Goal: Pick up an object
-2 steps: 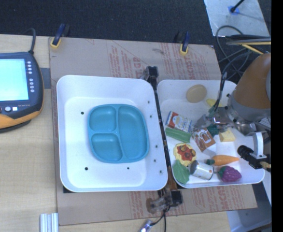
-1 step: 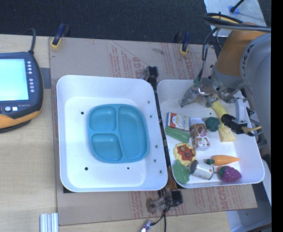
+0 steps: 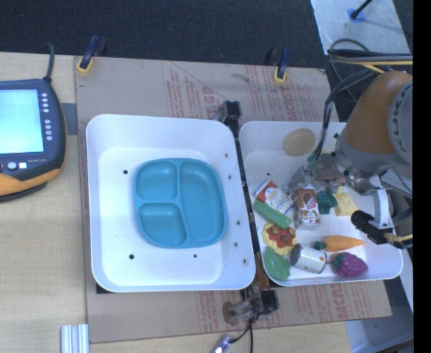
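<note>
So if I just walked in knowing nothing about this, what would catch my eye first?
Probably the blue divided plate, sitting alone in the middle of the left white bin. Next comes the right white bin, crowded with small toy foods: an orange carrot, purple grapes and a green pepper among them. Over that bin's right side looms the grey arm with its orange band, its tool down near the pile.

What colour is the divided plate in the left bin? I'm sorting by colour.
Light blue; the plate shows clearly in the camera view.
</note>
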Tool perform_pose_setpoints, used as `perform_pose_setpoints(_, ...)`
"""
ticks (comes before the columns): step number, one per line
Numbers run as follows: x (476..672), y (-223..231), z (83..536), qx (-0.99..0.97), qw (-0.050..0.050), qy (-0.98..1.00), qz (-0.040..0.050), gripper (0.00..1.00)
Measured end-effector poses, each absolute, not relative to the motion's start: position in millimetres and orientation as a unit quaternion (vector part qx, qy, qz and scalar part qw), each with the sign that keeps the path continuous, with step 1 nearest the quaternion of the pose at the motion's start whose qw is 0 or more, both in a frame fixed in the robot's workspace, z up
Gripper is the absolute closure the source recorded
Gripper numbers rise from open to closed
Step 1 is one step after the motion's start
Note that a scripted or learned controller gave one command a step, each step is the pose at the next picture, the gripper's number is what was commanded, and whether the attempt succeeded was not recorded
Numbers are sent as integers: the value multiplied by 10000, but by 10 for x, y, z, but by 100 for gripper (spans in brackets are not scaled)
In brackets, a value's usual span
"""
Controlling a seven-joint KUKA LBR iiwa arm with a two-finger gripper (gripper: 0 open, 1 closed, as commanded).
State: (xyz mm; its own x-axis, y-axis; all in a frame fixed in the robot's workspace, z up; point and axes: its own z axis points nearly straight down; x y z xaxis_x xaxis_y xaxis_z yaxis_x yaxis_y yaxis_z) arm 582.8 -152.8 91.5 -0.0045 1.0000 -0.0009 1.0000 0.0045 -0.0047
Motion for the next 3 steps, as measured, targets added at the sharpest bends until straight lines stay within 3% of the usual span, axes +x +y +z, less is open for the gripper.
perform_pose_setpoints(1, 5828, -1534, 1018, -7047, 20, -7095, 27, 100)
perform_pose_setpoints(2, 6231, -861, 1926, -7054, 9, -7088, 2, 100)
perform_pose_setpoints(3, 6126, -256, 2142, -7057, 16, -7086, 12, 100)
